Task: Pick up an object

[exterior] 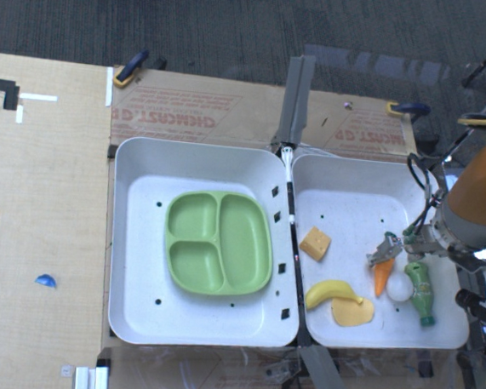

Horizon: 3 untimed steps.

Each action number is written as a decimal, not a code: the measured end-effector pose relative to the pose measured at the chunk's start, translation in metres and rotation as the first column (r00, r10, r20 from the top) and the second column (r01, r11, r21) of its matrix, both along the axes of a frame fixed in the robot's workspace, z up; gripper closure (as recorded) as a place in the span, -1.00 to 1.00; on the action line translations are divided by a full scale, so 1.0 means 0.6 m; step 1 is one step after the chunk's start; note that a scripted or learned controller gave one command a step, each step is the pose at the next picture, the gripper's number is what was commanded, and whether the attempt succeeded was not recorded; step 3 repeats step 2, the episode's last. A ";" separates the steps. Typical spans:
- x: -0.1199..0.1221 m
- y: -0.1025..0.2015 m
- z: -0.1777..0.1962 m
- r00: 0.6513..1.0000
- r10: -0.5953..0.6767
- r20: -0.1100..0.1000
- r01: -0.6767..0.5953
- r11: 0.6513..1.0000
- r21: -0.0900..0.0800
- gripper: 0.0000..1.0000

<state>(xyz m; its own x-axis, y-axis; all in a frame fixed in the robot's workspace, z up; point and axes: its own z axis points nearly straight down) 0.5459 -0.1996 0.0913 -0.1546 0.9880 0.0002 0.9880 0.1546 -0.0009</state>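
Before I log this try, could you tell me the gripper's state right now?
Gripper: low in the right bin, at the carrot's top end; open or closed cannot be told.

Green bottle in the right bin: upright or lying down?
Lying down. The green bottle rests on its side on the right bin floor, beside the carrot.

Arm (pixel 483 191): rounded orange band above a grey wrist section. Black cables (pixel 428 177) loop along its left side (one curling over the bin's far right corner). Gripper (pixel 387 249): small, grey metal, with dark fittings.
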 end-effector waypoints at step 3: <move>0.103 0.057 0.153 0.998 -0.060 0.002 0.060 0.998 -0.001 1.00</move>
